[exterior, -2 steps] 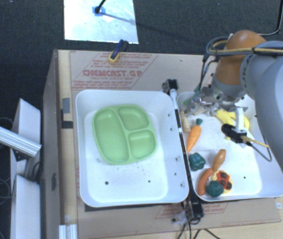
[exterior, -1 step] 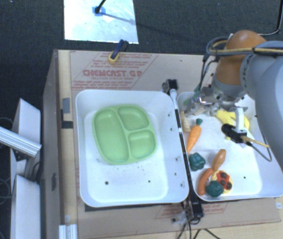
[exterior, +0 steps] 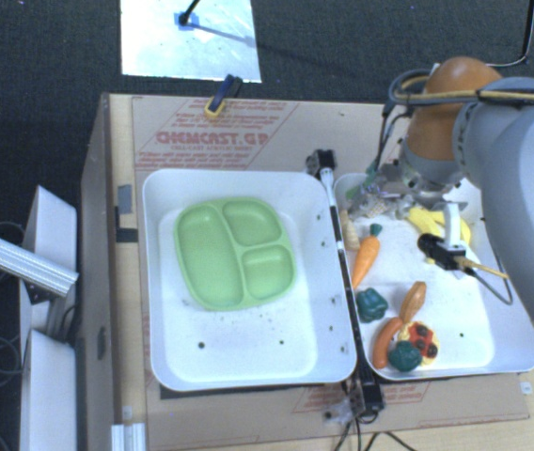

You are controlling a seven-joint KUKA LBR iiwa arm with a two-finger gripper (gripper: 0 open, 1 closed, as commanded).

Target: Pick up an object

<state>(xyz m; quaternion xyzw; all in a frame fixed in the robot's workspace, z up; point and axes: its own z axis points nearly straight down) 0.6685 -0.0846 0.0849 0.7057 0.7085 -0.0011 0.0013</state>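
My gripper [exterior: 381,196] is down in the far left corner of the right bin [exterior: 507,346], under the grey arm with its orange band [exterior: 446,92]. Just in front of it lies an orange carrot [exterior: 365,257] with a green top. A yellow banana-like piece [exterior: 427,220] lies to the gripper's right, partly under the wrist. A pale beige piece [exterior: 349,233] rests along the bin's left wall. I see nothing clearly between the gripper's tips.
Nearer in the right bin lie a dark green pepper [exterior: 372,303], an orange piece [exterior: 414,298] and a cluster of orange, red and green toy food [exterior: 408,342]. The left bin [exterior: 239,346] holds a green divided plate [exterior: 235,252].
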